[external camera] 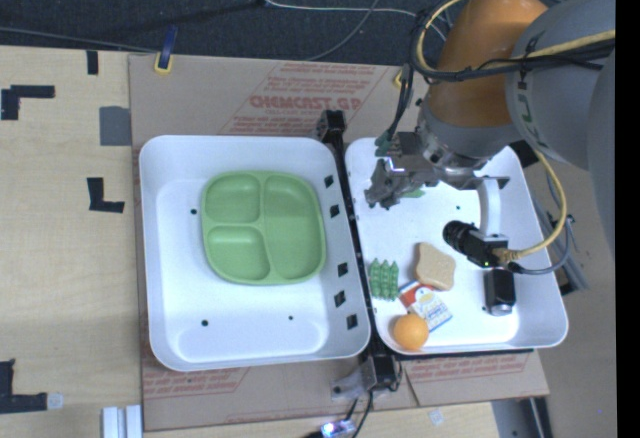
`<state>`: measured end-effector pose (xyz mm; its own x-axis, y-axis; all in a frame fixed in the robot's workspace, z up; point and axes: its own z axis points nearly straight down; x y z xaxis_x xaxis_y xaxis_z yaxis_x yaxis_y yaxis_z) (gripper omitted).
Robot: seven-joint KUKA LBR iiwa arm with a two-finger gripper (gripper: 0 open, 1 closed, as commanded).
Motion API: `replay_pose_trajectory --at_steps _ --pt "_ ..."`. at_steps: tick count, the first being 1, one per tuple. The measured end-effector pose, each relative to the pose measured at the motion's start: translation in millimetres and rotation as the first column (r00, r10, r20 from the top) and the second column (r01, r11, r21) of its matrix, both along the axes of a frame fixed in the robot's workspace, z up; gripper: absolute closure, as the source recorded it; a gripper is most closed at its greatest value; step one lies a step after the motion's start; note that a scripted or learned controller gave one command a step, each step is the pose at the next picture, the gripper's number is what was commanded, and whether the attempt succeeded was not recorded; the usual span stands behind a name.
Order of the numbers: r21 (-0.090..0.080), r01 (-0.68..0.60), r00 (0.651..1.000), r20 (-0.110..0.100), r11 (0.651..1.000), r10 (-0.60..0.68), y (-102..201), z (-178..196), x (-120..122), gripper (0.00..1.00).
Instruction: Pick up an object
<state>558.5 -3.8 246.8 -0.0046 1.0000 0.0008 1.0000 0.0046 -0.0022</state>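
We take the divider where the two bins meet as our ref pt. Well left of it, the left bin [160,226] holds a green sectioned plate [264,227], lying flat w/ its compartments bare, so we judge it's there as a drop-off spot.

Just right of the divider sits the pickable clutter in the right bin [545,321]: a small green ridged piece [383,278] closest to the divider, then a red-and-white packet [424,306], an orange ball-like fruit [408,331] nearest the front rim, and a tan bread-like slice [435,267] a bit further right. They're bunched close, some touching, which prob. makes a clean grab harder.

Right of the divider and toward the back, the gripper [392,188] hangs over bare bin floor, apart from the cluster. It's dark and foreshortened; we can't tell how it's set, and nothing visible is in it. We judge no obj. is picked yet.
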Motion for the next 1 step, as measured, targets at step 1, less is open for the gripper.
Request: replay_pose_trajectory --at_steps 1 --pt "-0.001 -0.001 1.000 -0.001 1.000 0.001 55.0 -9.1 1.7 1.00"
